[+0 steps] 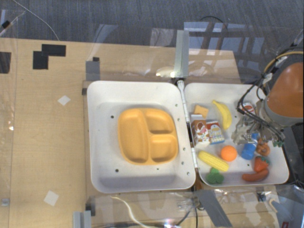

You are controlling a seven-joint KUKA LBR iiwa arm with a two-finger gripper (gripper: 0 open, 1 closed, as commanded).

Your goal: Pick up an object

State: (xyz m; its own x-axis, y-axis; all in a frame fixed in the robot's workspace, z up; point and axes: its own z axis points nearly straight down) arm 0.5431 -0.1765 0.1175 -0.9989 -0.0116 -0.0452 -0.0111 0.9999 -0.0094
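The right bin (284, 175) holds several toy foods: a yellow banana (222, 113), a cheese wedge (201, 110), a small printed carton (207, 132), a corn cob (213, 160), an orange (229, 153), green broccoli (215, 176), a blue cup (248, 150), a red pepper (261, 165) and a red chili (254, 176). My gripper (251, 136) hangs low over the bin's right part, just above the blue cup and beside a small orange-brown piece (263, 149). The arm's orange band (287, 96) rises behind it at the right edge.
The left bin (102, 175) carries a yellow divided plate (147, 136) in its middle. A metal divider (182, 61) stands behind the seam between the bins. Black cables (251, 91) loop near the wrist. Wooden bench lies to the left.
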